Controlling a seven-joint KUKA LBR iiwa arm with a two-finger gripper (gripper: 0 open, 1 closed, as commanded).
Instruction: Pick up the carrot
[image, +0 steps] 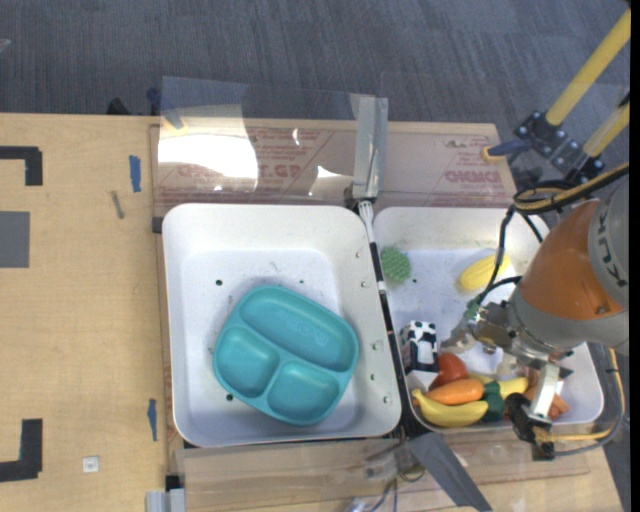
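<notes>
Carrot (457, 392) lies at the near end of the right bin (590, 408), about seven o'clock on its floor. It rests across the top of a banana (447, 411) and touches a red vegetable (452, 366) at its twelve o'clock. It looks like a toy: probably light, stiff and smooth, so it may slip or roll off the curved banana under a push. Its thick middle, taken across the short width, seems the safest hold. Gripper (503, 342) hangs just beside it at two o'clock, under the orange-banded wrist. How wide it stands cannot be told from this angle, and nothing is seen held. A black-and-white toy (422, 342) sits at the carrot's ten o'clock. Farther back lie a yellow piece (480, 272) and a green piece (396, 265).
</notes>
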